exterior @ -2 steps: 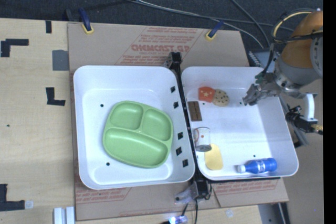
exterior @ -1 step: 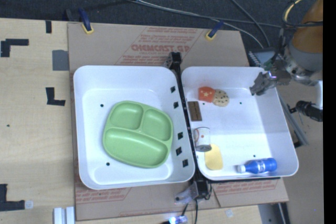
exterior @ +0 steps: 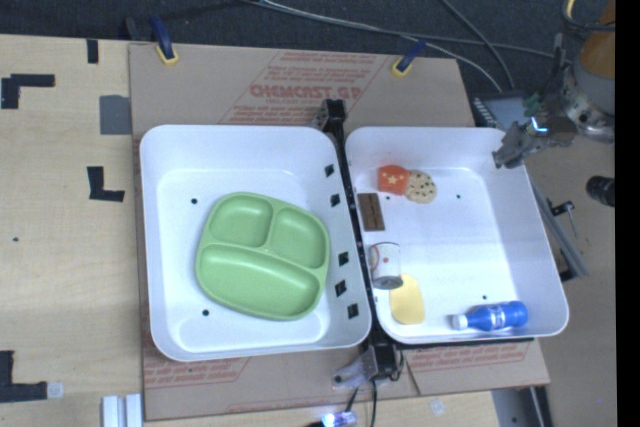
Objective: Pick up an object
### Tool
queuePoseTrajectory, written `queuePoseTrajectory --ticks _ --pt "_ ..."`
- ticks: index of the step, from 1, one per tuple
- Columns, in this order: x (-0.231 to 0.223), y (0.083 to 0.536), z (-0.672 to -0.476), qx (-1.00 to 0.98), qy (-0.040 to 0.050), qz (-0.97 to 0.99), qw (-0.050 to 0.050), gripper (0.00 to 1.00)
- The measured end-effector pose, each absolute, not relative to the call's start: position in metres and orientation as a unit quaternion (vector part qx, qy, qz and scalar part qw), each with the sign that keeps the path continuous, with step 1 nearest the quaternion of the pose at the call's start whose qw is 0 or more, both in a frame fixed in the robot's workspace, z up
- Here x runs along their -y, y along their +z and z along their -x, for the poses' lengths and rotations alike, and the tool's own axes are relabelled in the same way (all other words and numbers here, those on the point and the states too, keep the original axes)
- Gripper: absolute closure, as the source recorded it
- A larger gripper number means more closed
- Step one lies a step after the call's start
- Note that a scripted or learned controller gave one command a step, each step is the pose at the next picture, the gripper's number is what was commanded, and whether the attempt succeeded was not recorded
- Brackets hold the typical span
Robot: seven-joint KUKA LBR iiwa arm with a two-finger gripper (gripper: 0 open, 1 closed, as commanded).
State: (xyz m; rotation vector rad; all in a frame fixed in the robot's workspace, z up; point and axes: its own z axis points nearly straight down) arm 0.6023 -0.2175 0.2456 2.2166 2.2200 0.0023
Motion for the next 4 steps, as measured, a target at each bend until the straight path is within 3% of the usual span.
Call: queuePoseTrajectory --ticks 2,4 --pt "0.104 0.232 -0.581 -0.709 -0.0006 -0.705 -0.002 1.00" --pt "0.002 0.232 -0.547 -0.710 0.0000 -0.705 -0.001 1.00"
